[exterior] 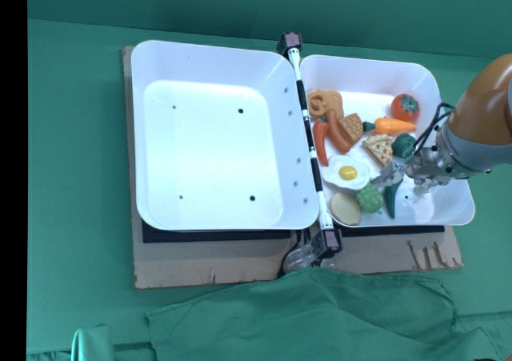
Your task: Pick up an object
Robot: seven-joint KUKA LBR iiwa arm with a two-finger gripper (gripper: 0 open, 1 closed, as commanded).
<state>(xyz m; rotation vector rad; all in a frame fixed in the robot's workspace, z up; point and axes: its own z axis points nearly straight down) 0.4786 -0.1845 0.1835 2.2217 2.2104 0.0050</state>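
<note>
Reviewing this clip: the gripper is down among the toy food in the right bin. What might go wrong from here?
1. Crowding: the gripper sits amid the broccoli, dark green pepper and waffle wedge, so it may nudge pieces or pinch two together.
2. The fried egg lies flat and may slip from a pinch.
3. The pieces lie close to the right bin's near wall, where one could get pushed against it.
</note>
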